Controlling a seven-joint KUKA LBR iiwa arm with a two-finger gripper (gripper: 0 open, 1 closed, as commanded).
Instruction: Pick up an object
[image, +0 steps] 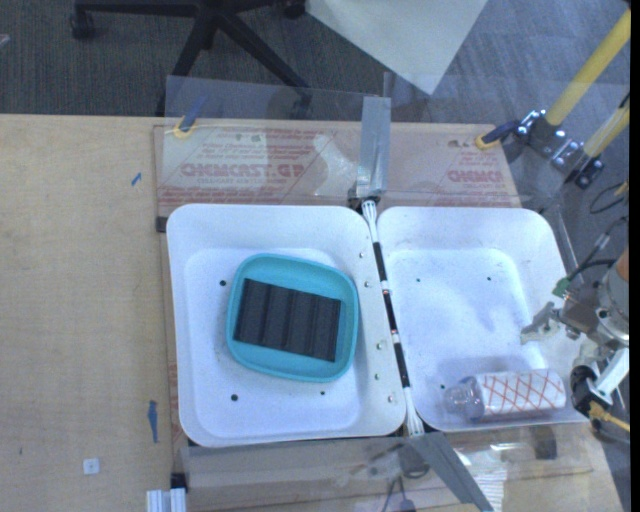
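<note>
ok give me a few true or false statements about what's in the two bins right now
1. A teal tray with a dark ribbed insert lies in the left bin. True.
2. A tube with an orange lattice pattern lies in the right bin. True.
3. The tube lies at the right bin's far edge. False: it lies along the near edge.
4. The end effector is over the left bin. False: it is at the right bin's right edge.

I think I am looking at a lab. Two white bins (450, 240) sit fixed side by side on a wooden counter (70, 300), with clear plastic sheets (260, 165) taped behind them and an office chair (215, 35) on grey carpet (110, 70).
</note>
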